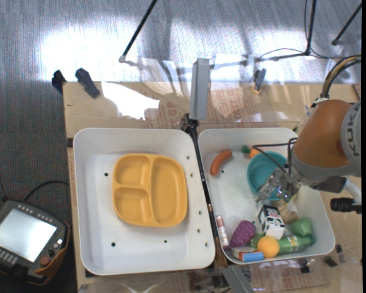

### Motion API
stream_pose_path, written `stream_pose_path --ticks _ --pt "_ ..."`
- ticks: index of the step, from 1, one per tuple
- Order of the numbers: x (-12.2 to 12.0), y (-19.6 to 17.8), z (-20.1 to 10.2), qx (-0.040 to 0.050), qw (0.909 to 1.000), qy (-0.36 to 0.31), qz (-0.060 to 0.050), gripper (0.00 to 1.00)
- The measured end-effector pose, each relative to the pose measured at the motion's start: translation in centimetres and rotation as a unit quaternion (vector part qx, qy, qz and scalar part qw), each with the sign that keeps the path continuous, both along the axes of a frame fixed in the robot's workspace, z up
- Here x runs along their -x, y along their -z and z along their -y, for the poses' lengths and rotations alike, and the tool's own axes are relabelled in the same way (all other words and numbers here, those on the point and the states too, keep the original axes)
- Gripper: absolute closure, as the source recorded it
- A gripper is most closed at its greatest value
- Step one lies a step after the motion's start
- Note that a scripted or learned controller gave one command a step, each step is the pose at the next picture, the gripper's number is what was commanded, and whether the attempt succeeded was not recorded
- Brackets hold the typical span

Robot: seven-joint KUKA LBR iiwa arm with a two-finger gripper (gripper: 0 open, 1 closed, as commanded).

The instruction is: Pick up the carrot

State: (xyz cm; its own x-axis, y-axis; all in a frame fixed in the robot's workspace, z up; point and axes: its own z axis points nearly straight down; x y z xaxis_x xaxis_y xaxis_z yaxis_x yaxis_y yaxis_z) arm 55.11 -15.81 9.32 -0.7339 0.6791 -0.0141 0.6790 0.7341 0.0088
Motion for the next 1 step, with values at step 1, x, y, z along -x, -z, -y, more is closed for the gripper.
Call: stream_pose_path --ticks 1 --pt "-4.78 -12.40 2.31 0.0000 0.9997 0.024 -0.001 1.00"
